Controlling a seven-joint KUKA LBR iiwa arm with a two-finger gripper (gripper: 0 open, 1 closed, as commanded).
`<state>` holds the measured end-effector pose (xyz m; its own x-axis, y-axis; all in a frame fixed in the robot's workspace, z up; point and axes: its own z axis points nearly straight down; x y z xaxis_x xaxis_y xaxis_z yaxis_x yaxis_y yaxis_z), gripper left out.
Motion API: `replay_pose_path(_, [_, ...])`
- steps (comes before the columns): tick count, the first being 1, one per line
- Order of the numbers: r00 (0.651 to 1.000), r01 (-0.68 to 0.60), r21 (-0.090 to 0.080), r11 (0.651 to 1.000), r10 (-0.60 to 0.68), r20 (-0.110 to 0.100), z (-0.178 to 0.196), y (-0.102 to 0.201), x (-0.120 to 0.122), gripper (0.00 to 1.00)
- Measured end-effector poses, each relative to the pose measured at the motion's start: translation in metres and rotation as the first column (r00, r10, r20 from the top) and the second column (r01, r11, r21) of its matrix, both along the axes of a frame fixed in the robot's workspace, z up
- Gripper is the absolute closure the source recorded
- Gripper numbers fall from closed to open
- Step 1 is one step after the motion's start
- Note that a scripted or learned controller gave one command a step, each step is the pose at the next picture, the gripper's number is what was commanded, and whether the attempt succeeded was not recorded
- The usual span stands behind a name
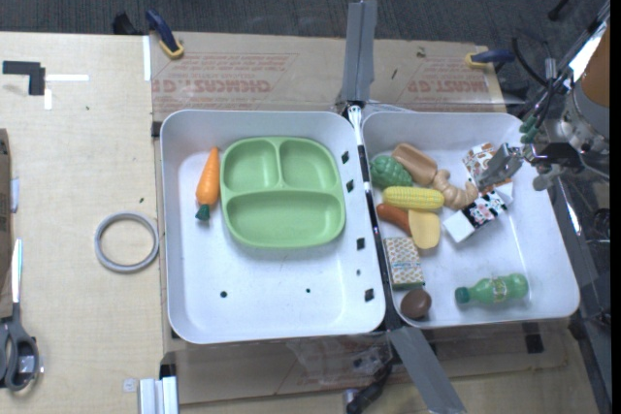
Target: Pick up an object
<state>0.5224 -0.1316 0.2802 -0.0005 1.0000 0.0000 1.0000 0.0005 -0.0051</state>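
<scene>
The right bin (543, 247) holds a pile of toy food: a green leafy piece (390, 172), a brown bun (415, 160), a corn cob (412, 198), an orange piece (393, 216), a yellow wedge (424, 230) and a tan knobbly piece (456, 190). A white and black box (480, 211) lies beside them, with a red and white patterned item (477, 156) above it. My gripper (505, 166) hangs over the bin's upper right, right next to the patterned item. Whether it touches it is unclear.
Lower in the right bin lie a speckled box (403, 262), a brown ball (415, 303) and a green bottle (492, 290). The left bin (184, 247) holds a green divided plate (283, 191) and a carrot (208, 177). A tape ring (126, 240) and scissors (17, 344) lie on the bench at left.
</scene>
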Motion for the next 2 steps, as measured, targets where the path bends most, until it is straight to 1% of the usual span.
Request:
replay_pose_path(1, [0.968, -0.251, 0.001, 0.968, 0.251, 0.002, -0.089, 0.046, 0.016, 0.00])
replay_pose_path(2, [1.000, -0.013, 0.000, 1.000, 0.013, 0.026, -0.171, 0.020, 0.078, 0.00])
